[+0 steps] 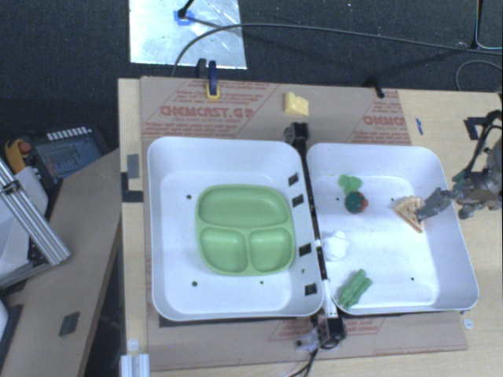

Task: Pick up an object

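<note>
The right bin [440, 281] holds several small objects. A tan wedge-shaped piece [407, 208] lies near its right wall. A dark teal and red ball [357, 203] sits left of it, with a small green leafy piece [350, 183] just above. A white lump [336, 246] rests against the bin's left wall, and a green ridged piece [354, 287] lies near the front. My gripper [431, 206] reaches in over the right wall, low, its tip right beside the tan wedge and perhaps touching it.
The left bin [169, 163] holds a green divided plate [242, 228]. A yellow block [296, 104] lies on the cardboard behind the bins. Black clips line the divider [308, 203] between the bins. Cables run across the dark floor at the back.
</note>
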Motion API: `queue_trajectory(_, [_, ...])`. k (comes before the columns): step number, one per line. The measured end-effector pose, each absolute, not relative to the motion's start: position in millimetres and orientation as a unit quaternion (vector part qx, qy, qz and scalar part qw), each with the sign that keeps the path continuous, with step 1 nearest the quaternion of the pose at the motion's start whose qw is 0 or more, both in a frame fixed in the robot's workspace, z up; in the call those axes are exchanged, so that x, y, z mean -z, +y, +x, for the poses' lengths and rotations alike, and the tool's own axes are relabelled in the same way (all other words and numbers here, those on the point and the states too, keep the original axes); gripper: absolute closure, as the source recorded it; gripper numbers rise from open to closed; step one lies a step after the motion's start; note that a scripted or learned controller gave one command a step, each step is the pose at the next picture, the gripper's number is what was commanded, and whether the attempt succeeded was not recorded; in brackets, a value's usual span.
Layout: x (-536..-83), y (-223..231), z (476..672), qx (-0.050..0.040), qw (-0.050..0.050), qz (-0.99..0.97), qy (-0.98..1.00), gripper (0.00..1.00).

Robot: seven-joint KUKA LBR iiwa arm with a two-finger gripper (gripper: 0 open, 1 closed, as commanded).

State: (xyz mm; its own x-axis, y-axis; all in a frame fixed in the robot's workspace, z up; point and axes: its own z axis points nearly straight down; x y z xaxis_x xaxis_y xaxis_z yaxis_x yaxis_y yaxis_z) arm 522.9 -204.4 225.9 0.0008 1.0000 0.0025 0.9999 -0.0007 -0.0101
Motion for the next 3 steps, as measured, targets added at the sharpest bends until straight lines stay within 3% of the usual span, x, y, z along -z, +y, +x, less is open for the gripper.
queue_trajectory(1, [-232.0,-203.8,525.7,0.0003,-0.001,-0.706,-0.708,0.00])
queue_trajectory(3, [-111.6,-206.2,522.7,-0.0005,0.001,-0.707,-0.708,0.00])
